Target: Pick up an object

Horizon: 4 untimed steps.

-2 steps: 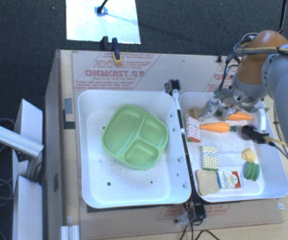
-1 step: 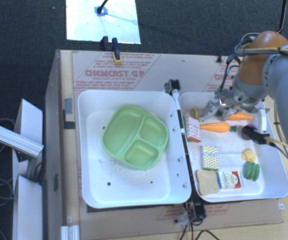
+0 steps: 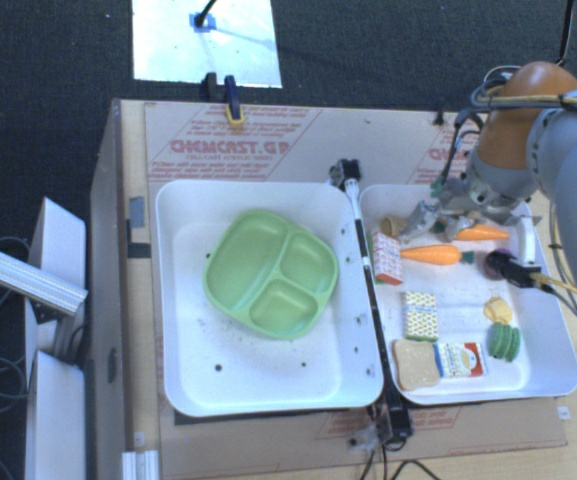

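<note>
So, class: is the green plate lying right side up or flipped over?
Right side up. The green plate in the left bin shows its three hollow sections facing the camera.

You're looking down on a dark, speckled carpet floor that surrounds the bench on the far side and the left. A pale square sheet lies on that carpet at the top, with a thin dark rod slanting onto it and casting a shadow. The bench top is covered with brown protective film printed in red lettering, and a small clamp with a yellow tip sits on its far edge. At your left, white boxes and a pale aluminium rail stand beside the bench. Light is even and bright
</note>
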Tool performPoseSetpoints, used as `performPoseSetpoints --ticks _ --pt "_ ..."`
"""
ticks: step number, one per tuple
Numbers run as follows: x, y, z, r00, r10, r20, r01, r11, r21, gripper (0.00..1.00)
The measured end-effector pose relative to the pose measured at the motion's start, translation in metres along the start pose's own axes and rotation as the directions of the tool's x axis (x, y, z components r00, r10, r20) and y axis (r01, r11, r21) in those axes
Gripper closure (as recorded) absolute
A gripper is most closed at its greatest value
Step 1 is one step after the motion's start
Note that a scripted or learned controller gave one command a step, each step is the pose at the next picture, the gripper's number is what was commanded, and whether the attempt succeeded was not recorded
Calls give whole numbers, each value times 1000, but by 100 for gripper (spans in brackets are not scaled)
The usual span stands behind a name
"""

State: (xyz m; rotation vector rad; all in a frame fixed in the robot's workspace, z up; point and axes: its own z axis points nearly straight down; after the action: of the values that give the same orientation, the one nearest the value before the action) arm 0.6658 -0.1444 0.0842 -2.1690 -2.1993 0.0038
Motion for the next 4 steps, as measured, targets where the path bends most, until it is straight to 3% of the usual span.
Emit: performPoseSetpoints --ticks 1,2,3,4 --pt "-6 0 -10 1000 -1 18 1 1000 -9 100" --pt "-5 -1 -9 1000 -1 15 1 1000 -3 0" --pt "25 -3 0 999 11 42 -11 1000 -10 0" --pt "-6 -2 2 999 9 31 -8 1000 -14 0"
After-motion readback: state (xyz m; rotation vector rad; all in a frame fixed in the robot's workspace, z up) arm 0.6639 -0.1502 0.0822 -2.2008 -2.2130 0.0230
